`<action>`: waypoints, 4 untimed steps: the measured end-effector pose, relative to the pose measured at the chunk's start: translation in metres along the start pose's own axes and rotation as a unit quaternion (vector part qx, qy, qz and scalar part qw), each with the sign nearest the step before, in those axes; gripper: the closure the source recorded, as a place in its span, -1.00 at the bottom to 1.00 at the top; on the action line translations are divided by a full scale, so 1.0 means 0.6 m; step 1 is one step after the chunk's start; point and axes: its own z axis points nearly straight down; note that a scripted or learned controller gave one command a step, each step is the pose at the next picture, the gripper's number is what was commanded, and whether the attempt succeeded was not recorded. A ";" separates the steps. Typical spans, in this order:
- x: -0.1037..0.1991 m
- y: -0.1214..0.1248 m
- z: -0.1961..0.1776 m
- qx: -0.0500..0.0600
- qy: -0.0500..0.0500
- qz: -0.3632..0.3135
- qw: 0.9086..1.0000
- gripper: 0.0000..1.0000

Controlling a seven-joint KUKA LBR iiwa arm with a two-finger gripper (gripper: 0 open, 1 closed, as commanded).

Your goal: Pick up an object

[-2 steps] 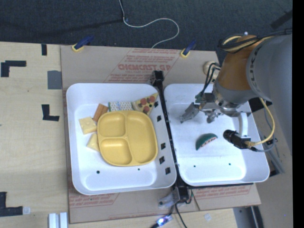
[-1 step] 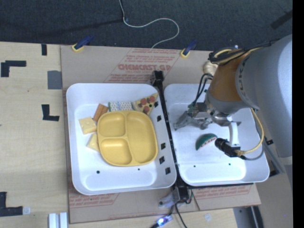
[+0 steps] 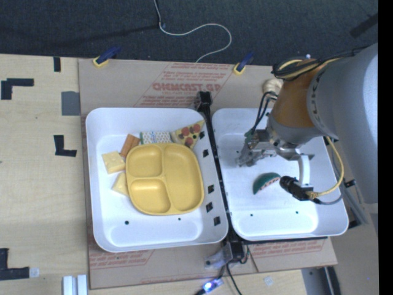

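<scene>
My gripper [image 3: 248, 157] hangs low over the right bin [image 3: 319, 223], in its left middle part, with the grey arm and its orange band rising behind it to the upper right. A small watermelon-slice toy [image 3: 266, 182], green rind with a red face, lies on the bin floor just below and to the right of the gripper, apart from it. In the left bin [image 3: 110, 226] a yellow divided plate [image 3: 164, 178] lies flat, taking up most of the middle.
Around the plate's upper and left sides lie several small toy foods: a pizza slice [image 3: 190, 132], an orange stick [image 3: 129, 144] and pale crackers [image 3: 113, 162]. A black divider strip [image 3: 212, 165] runs between the bins. A cable loops at the arm's wrist [image 3: 319, 192].
</scene>
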 end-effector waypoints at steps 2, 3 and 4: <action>0.014 -0.007 -0.208 -0.004 0.000 0.000 1.000 1.00; 0.015 -0.006 -0.214 -0.001 0.000 0.001 1.000 1.00; 0.058 -0.075 -0.227 0.000 0.000 0.000 1.000 1.00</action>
